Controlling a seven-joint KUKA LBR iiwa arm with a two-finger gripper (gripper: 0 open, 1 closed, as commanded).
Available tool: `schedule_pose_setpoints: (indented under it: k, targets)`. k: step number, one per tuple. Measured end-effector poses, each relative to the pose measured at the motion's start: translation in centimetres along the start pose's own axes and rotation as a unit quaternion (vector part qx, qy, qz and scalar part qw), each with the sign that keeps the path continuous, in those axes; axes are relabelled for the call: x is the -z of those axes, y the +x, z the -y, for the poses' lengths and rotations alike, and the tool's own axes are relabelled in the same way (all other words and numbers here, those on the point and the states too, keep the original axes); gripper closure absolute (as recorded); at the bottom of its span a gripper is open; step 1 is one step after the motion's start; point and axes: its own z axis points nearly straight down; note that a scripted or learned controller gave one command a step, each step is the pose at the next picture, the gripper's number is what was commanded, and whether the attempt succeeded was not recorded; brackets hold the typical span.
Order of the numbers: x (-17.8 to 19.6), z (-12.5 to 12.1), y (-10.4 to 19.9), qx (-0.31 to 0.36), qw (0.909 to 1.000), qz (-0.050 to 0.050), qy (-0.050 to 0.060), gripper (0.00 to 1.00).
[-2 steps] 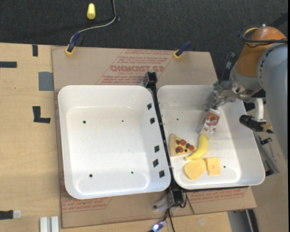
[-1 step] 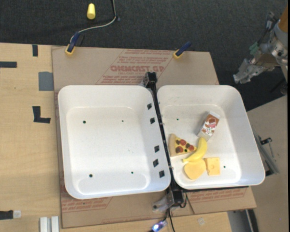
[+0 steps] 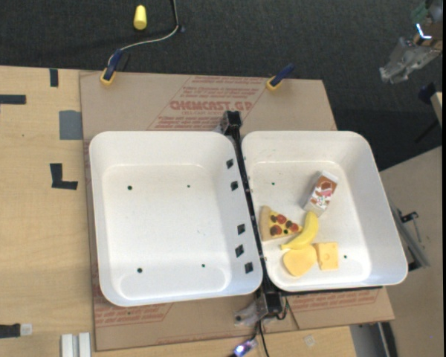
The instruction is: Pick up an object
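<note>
The right bin (image 3: 357, 155) holds several toy foods near its front. A small white and red carton (image 3: 321, 192) lies tilted toward the back. A pizza slice (image 3: 276, 224) rests by the bin's left wall, touching a yellow banana (image 3: 305, 233). In front of them lie a round yellow piece (image 3: 299, 262) and a yellow cheese block (image 3: 328, 256). My gripper (image 3: 406, 58) hangs at the top right, well behind and to the right of the right bin, over the dark floor, blurred and partly cut off by the frame edge.
The left bin (image 3: 104, 199) sits beside the right one on a cardboard sheet (image 3: 208, 103). Black clips line the divider (image 3: 241, 199) between the bins. A yellow cap (image 3: 139, 17) and a cable lie on the dark floor behind.
</note>
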Motion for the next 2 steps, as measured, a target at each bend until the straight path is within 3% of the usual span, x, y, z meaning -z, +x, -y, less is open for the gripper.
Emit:
schedule_pose_setpoints:
  k: [1, 2]
  targets:
    - [12.3, 0.0, -1.1, -0.001, 1.0000, 0.001, 0.001, 1.00]
    - [1.3, 0.2, -1.9, -0.002, 0.9999, -0.003, 0.013, 1.00]
